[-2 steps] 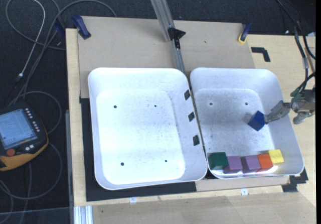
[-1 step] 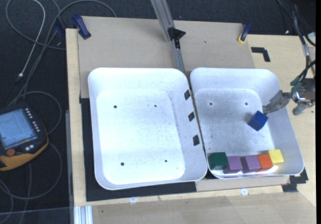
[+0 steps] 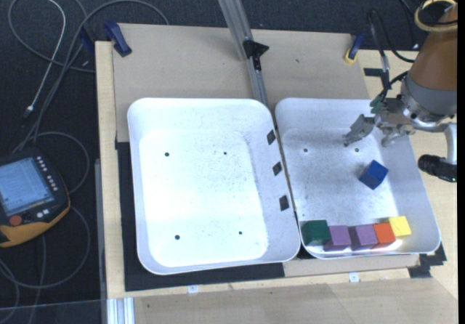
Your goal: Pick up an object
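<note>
A blue cube lies alone in the middle of the right bin. Along that bin's near edge sits a row of blocks: green, purple, a second purple, orange and yellow. My gripper hangs over the far right part of the right bin, up and slightly behind the blue cube. Its two fingers are spread apart and nothing is between them.
The left bin lies beside the right one, with black clips along the shared wall. A metal post rises from the back of the bench. A teach pendant and cables lie on the floor at left.
</note>
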### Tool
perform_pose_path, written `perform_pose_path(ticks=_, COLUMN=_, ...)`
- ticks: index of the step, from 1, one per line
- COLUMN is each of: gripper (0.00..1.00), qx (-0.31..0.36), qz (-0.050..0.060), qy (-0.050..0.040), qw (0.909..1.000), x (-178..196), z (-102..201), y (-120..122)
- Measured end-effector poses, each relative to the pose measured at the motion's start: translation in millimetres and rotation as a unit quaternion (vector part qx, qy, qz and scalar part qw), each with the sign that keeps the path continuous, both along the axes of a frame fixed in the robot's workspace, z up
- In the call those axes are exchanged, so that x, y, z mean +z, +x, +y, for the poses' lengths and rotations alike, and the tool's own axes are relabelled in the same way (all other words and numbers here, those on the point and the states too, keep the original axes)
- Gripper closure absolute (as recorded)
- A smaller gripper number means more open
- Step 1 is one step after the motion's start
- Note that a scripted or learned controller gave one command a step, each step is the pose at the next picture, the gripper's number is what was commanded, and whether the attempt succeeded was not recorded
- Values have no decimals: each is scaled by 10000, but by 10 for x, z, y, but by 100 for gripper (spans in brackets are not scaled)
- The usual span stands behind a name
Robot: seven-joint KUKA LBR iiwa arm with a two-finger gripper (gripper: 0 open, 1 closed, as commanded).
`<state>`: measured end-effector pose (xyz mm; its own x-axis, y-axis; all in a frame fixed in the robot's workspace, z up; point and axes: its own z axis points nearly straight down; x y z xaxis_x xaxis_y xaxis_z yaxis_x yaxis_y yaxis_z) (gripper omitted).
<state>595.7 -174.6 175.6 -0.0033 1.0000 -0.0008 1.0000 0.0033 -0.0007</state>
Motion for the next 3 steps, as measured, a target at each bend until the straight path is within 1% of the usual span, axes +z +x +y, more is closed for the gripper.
perform_pose_path(ticks=1, gripper=0, qx=-40, qz=22, qy=10, qw=10000, x=-794, z=-432, y=-430)
perform_pose_path(ticks=2, gripper=100, qx=-15, qz=-21, qy=3, qw=10000, x=-650, z=-403, y=-394)
perform_pose_path(ticks=3, gripper=100, qx=24, qz=15, qy=36, qw=10000, x=-564, z=487, y=-449)
